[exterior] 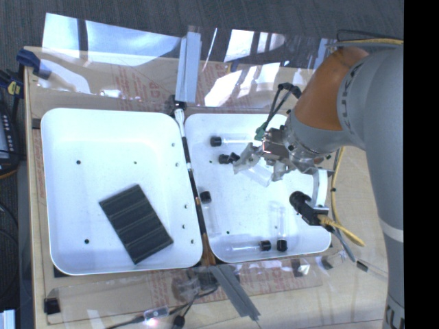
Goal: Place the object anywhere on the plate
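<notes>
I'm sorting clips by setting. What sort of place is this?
Probably a robotics lab test bench: two shallow white bins side by side, a grey arm with an orange band, and small clear black-capped vials.

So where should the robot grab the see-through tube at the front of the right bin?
Probably the tube at its clear middle, from straight above, pinching across it: it lies flat, long and thin, close to the right bin's front wall.
</notes>
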Robot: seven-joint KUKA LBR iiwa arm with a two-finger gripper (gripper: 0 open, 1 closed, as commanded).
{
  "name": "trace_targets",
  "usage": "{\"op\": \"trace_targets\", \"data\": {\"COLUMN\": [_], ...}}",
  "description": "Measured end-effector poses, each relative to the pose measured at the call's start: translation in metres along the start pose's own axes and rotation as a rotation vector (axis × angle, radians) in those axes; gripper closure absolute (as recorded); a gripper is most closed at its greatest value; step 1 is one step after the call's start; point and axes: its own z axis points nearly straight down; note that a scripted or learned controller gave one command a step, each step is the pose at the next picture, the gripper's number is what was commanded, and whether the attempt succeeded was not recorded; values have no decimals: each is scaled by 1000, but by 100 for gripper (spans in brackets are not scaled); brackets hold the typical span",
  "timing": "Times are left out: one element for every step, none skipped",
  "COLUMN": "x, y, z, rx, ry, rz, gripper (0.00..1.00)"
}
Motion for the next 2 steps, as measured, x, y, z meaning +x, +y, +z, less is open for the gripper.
{"op": "trace_targets", "data": {"x": [95,156], "y": [39,-40], "z": [-10,22], "rx": [-4,1], "ry": [-2,-4], "rz": [-129,109], "gripper": [100,100]}}
